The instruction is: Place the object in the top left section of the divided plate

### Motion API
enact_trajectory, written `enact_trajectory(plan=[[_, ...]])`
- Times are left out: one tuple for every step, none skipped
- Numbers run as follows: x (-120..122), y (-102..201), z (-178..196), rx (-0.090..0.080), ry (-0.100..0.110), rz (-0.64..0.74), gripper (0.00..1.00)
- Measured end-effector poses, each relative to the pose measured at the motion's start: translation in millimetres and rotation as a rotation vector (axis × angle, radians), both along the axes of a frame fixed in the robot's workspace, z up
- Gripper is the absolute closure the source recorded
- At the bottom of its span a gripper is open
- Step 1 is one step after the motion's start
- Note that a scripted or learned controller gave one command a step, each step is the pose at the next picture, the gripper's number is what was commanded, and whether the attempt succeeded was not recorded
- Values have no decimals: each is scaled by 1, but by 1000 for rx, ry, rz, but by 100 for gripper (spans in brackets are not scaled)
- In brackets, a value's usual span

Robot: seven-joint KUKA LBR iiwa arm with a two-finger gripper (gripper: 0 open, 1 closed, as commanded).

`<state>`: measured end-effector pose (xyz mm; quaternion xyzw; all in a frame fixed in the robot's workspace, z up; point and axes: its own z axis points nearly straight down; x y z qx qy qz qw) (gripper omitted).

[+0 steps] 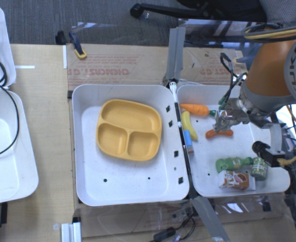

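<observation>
The yellow divided plate (129,118) lies in the left bin (87,180), with one long section at the far side and two smaller ones at the near side, all bare. My gripper (222,123) hangs low over the right bin (208,180), directly above a small orange-red piece (219,133) that lies on the bin floor. The gripper's tip touches or nearly touches the piece's top edge. An orange carrot (195,109) lies just left of the gripper, near the bin's far wall.
A yellow and blue item (189,128) lies along the right bin's left wall. A green bottle (232,163), a printed packet (234,180) and a small can (259,169) sit near its front. Black cables and a white fixture (2,150) occupy the far left.
</observation>
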<state>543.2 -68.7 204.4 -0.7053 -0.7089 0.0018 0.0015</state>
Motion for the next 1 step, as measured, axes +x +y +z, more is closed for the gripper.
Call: enact_trajectory(plan=[[-16,-24,-115,0,1,-160,100]])
